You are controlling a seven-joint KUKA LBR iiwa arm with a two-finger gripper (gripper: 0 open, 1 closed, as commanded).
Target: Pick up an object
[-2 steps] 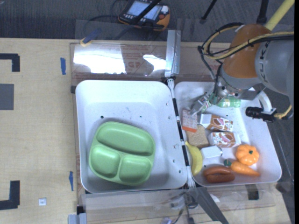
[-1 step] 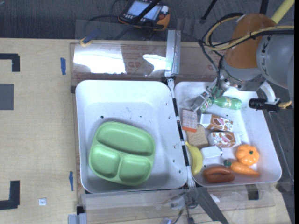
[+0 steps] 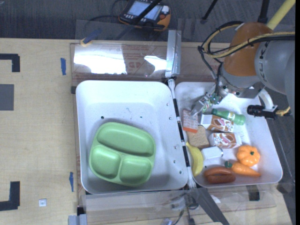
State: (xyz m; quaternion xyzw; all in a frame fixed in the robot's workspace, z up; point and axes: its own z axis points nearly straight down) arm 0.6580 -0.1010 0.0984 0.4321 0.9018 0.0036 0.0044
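Observation:
The right bin [image 3: 272, 139] holds several toy foods: a green bottle [image 3: 228, 116], two small snack packets [image 3: 221, 124] [image 3: 224, 139], a brown bread slice [image 3: 198, 137], a banana [image 3: 197, 158], a sausage [image 3: 219, 174], a carrot [image 3: 243, 169] and an orange pumpkin [image 3: 248, 154]. My gripper [image 3: 201, 104] hangs low over the bin's upper left part, just left of the bottle and above an orange-and-white packet [image 3: 190, 121]. Nothing shows between its fingers.
The left bin [image 3: 93, 97] holds a green divided tray [image 3: 122, 153]. A metal divider [image 3: 172, 55] rises behind the bins. A handheld controller [image 3: 143, 12] lies at the back. The grey arm with its orange band [image 3: 243, 55] fills the upper right.

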